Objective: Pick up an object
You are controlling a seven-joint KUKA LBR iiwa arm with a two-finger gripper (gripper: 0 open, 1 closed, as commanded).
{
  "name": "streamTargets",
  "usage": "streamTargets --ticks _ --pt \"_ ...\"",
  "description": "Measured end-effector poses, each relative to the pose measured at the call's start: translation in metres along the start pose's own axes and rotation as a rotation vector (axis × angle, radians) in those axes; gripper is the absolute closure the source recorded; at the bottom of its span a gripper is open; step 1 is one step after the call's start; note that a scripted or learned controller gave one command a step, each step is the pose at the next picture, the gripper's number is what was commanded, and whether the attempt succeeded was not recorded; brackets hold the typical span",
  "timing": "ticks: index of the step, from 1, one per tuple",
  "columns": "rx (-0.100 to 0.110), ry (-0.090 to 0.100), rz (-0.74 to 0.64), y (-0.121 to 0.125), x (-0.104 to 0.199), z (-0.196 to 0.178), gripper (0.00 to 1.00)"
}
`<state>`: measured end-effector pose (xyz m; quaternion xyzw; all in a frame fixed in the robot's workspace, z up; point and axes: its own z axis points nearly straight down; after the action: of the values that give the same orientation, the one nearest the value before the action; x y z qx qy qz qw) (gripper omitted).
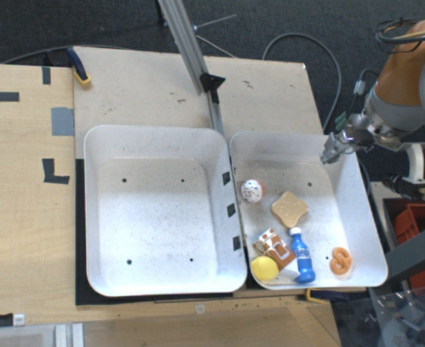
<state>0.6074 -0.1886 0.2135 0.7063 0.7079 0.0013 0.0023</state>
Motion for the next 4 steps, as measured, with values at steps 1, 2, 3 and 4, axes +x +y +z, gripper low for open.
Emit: streamTargets --ticks 1,2,3,4 --pt "0.001 0.0 0.0 0.001 0.0 -0.047 1.0" --pt "0.005 0.003 -0.004 0.016 0.048 -0.05 1.0" --pt "0.008 0.003 -0.004 0.028 0.099 -0.033 1.0" --pt "0.008 0.002 -0.004 0.032 0.148 -0.02 1.0"
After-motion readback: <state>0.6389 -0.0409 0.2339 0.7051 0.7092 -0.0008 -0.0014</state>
